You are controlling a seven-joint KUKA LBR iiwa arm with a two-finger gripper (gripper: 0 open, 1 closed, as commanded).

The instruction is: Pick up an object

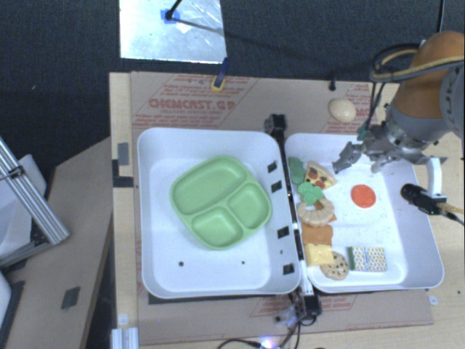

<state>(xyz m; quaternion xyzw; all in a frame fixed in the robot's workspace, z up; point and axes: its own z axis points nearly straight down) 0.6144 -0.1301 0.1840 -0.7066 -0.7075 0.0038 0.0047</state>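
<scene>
My gripper [358, 163] hangs over the back of the right bin [414, 249], its two fingers spread apart with nothing between them. A flat red disc [363, 195] lies just in front of it. To its left a pizza slice [319, 174] rests beside a green leafy piece [312, 192]. Down the bin's left side lie a round biscuit [317, 212], an orange block [317, 234], a yellow cheese piece [317, 254] and a chocolate-chip cookie [335, 269]. A small patterned box [368, 258] sits next to the cookie.
The left bin [156, 260] holds a green divided plate [221, 201]. A pale egg-shaped object [341, 109] lies on the cardboard behind the right bin. A black divider with clips [287, 195] runs between the two bins.
</scene>
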